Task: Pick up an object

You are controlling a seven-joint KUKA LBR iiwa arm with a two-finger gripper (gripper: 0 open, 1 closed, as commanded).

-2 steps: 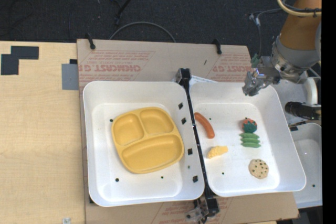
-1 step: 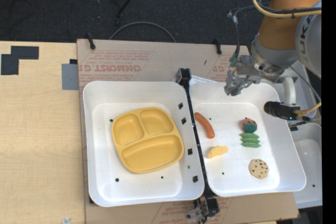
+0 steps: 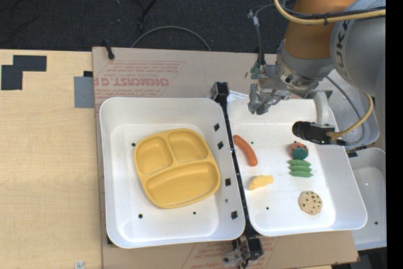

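The right bin (image 3: 340, 217) holds an orange sausage (image 3: 245, 150), a yellow corn piece (image 3: 261, 183), a red and green tomato (image 3: 299, 150), a green pea pod (image 3: 300, 167) and a speckled cookie (image 3: 310, 202). My gripper (image 3: 261, 104) hangs over the far left corner of this bin, above and behind the sausage. It is apart from every item, and I see nothing in it.
The left bin (image 3: 119, 135) holds a yellow divided tray (image 3: 177, 167). A black divider (image 3: 228, 154) runs between the bins. A black fitting with cable (image 3: 313, 131) sits at the right bin's far edge. The bulky arm (image 3: 327, 22) looms over the bin's back right.
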